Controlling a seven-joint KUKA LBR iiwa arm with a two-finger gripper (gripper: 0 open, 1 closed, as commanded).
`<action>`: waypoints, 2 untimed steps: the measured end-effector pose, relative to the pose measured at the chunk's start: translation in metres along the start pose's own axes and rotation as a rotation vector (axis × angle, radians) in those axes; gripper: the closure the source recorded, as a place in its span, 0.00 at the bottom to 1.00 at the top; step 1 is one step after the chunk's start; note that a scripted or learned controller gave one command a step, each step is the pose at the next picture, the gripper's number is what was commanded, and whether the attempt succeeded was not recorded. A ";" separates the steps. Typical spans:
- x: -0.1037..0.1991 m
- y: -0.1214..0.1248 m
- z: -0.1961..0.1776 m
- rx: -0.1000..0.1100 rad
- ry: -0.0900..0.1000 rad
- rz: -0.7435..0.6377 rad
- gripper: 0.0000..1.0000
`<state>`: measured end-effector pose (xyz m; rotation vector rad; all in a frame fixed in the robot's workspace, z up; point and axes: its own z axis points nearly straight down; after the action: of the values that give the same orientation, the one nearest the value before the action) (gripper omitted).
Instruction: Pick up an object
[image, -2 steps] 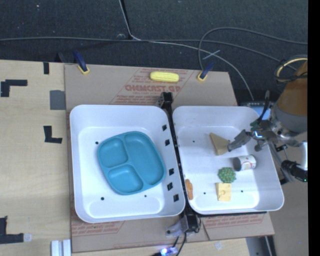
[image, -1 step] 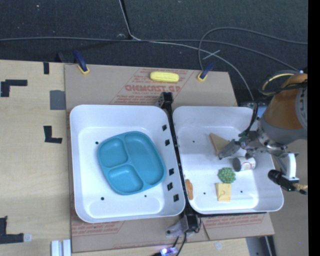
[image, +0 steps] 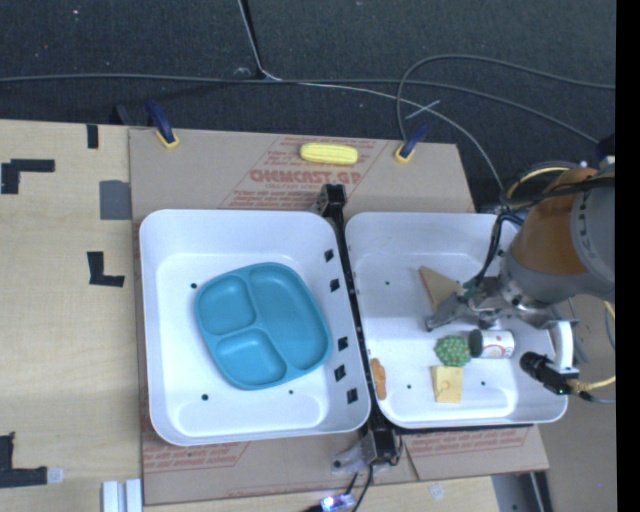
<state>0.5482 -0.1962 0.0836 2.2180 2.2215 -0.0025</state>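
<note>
The two-finger gripper sits low in the right shallow white bin, its grey metal parts spread just above a small knobbly green ball; whether it is open or closed I cannot tell (the wrist hides too much). Beside the ball lie a short white cylinder with a dark end, a yellow foam-like square and a tan wedge. The ball looks light and soft, its bumps likely giving grip; I would pinch it across its middle. The left shallow white bin holds a blue three-compartment plastic tray; both rest on brown cardboard over a wooden bench.
</note>
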 end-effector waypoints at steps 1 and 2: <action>-0.001 0.001 -0.013 -0.004 -0.002 0.000 1.00; -0.001 0.008 -0.075 -0.004 0.001 0.000 1.00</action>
<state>0.5560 -0.1967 0.1584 2.2162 2.2206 0.0034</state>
